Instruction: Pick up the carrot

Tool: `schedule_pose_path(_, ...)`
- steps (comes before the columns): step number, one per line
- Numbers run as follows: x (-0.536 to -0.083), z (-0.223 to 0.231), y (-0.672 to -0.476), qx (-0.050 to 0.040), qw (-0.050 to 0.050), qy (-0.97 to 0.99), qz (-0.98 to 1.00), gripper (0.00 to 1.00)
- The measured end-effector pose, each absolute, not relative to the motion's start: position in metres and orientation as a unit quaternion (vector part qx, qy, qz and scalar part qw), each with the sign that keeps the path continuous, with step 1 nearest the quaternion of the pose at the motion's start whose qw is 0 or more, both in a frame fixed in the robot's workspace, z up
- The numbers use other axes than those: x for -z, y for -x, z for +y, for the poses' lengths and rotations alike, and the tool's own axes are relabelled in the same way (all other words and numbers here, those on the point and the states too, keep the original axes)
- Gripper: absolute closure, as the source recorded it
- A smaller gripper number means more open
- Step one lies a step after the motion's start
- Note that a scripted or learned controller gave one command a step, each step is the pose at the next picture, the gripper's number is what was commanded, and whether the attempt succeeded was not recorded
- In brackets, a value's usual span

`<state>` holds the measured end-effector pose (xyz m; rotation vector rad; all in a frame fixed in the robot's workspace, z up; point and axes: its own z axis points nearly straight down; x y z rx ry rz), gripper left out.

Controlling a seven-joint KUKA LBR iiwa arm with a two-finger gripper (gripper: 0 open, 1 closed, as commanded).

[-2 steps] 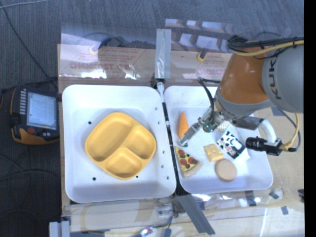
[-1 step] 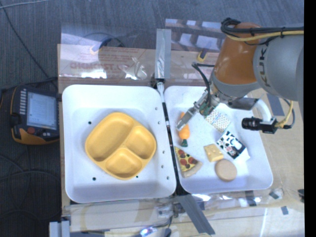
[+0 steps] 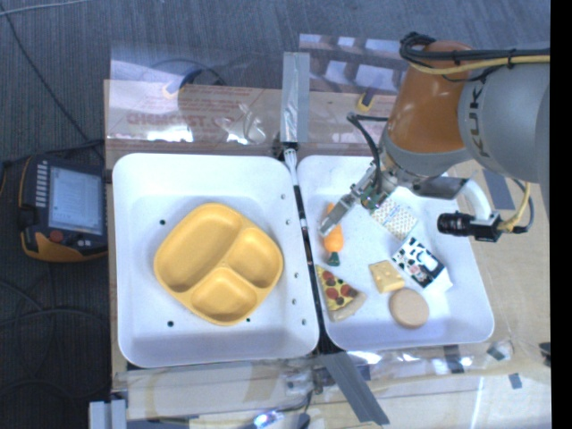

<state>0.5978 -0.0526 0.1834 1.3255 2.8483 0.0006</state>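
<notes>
Approach step: gripper (image 3: pixel 344 206), finger state unreadable, sits just above carrot (image 3: pixel 332 239) at frame centre; next needs descent and grasp.

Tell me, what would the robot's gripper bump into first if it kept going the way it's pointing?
Probably the carrot. The gripper slants down-left over the right bin, and the carrot lies right at its tip. Height is hard to judge from above, so it may already touch.

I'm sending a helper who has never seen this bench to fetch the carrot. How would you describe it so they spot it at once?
Look in the right white bin, near its left wall. The carrot is the small orange piece with a green tip, just above the pizza slice. It is the only bright orange item there.
</notes>
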Motion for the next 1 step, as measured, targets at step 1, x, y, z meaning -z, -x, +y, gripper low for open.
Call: schedule_pose_path(1, -0.0905, -0.1127, -0.5675, -0.0017, 0.006, -0.450, 0.893, 0.00)
